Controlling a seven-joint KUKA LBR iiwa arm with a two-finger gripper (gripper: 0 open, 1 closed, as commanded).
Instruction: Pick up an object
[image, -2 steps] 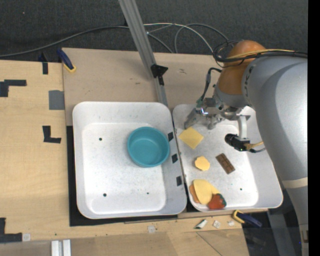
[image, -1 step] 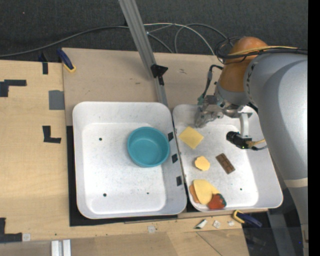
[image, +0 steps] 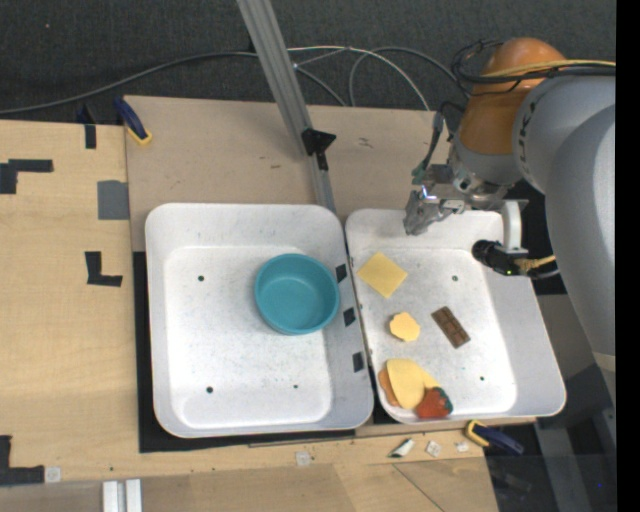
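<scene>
My gripper (image: 418, 222) hangs over the far edge of the right bin (image: 520, 330), its fingers close together with nothing between them. In that bin lie a pale yellow square slice (image: 382, 274) just below and left of the gripper, a small yellow piece (image: 404, 326), and a brown bar (image: 450, 326). At the bin's near left corner a larger yellow piece (image: 406, 381) rests against a red item (image: 434, 403). A blue bowl (image: 295, 292) sits in the left bin (image: 190, 330).
A slanted metal pole (image: 290, 100) crosses behind the bins. Cables (image: 340, 65) trail over the dark surface at the back. Blue-and-yellow clamps (image: 133, 120) grip the board's edges. The arm's grey body (image: 590, 200) fills the right side.
</scene>
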